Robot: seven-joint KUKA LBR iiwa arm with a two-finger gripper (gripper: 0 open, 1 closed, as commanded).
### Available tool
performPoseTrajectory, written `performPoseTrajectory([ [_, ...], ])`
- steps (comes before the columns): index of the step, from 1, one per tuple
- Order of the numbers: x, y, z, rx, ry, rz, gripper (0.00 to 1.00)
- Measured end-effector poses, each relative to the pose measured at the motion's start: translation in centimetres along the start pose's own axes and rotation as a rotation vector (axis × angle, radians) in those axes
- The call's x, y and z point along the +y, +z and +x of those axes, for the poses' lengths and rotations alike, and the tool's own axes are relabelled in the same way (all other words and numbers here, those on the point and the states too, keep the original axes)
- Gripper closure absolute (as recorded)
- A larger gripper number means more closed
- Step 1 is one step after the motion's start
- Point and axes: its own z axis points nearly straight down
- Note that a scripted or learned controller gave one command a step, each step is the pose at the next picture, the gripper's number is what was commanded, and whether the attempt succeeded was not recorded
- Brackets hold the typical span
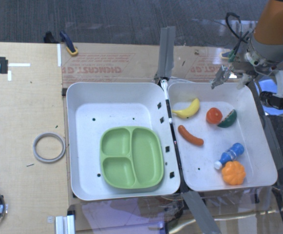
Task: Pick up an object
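Hovering over far right corner of right bin [258, 145]: gripper [225, 77], finger state impossible to tell, nothing seen held. Lying in right bin: banana [187, 109], tomato [214, 115] touching watermelon slice [227, 119], sausage [190, 135], blue bottle [230, 155] touching orange pumpkin [234, 172]. Sitting in left bin [83, 130]: green divided plate [131, 157].

Even, diffuse overhead light keeps the scene bright. The two white bins [78, 130] look nearly washed out, and the green divided plate [131, 157] casts only a faint shadow. Focus is slightly soft throughout, with fine detail grainy; edges show no obvious distortion.
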Motion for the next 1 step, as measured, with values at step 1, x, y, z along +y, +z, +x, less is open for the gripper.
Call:
performPoseTrajectory([
  [1, -3.26, 13.23, 1.19, 0.002, 0.001, -0.001, 0.0],
])
